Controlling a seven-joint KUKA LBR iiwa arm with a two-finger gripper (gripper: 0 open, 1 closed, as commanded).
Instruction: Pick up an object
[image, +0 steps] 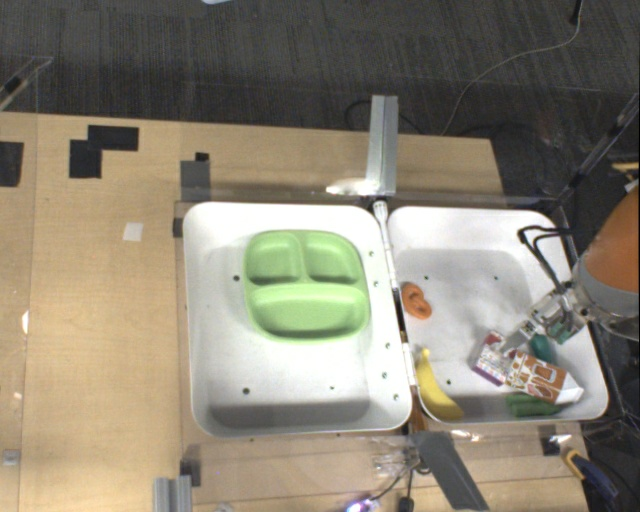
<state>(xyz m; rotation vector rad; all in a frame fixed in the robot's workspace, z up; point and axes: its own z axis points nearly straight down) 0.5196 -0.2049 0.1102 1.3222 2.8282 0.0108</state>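
Arm: we see the grey arm (612, 262) reaching in from the right edge, its orange band above the wrist, over the right bin (470, 238).
Pincer: the pincer (548, 325) sits low in the right bin, near its right wall. We cannot tell how its tips stand; they blur into the clutter below.
Teal object: a small teal piece (541, 349) lies directly under and just beside the pincer tip. We cannot tell whether they touch.
Printed packet: a red, white and purple packet (520, 369) lies just left of and below the pincer, seemingly against the teal piece.
Green item: a dark green thing (530, 405) lies below the pincer, beyond the packet, by the bin's near wall.
Banana: a yellow banana (434, 389) lies well to the pincer's left and lower, at the bin's near left corner.
Orange item: a small orange thing (415, 301) lies well left of the pincer, by the divider between bins.
Left bin: we note the left bin (215, 300) far left of the pincer, holding a green sectioned plate (303, 283).
Tabletop: the wooden tabletop (90, 330) carries both bins.
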